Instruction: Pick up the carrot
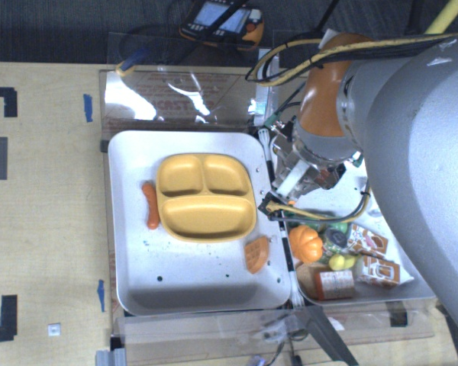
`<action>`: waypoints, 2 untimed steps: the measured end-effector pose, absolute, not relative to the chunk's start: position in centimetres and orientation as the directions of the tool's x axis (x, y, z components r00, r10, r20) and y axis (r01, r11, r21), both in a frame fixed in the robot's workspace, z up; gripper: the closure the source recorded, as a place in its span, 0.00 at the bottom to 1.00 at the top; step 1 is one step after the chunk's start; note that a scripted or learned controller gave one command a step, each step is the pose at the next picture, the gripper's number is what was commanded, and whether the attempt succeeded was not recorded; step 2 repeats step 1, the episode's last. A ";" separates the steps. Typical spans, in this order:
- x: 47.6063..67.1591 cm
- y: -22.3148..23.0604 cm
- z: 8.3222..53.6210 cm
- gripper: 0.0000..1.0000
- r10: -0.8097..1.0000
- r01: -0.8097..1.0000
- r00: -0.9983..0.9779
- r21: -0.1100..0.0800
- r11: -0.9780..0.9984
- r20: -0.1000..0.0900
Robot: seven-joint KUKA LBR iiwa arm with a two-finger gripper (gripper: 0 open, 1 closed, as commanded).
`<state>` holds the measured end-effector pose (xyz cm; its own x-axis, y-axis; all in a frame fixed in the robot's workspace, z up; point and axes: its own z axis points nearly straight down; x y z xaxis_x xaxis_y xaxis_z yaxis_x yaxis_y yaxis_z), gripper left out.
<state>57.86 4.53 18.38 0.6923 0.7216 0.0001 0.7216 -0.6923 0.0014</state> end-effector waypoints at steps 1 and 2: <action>54.7 -1.1 18.4 1.00 0.825 0.825 0.565 -0.007 -0.565 -0.002; 54.7 -1.1 18.4 1.00 0.825 0.825 0.565 -0.007 -0.565 -0.002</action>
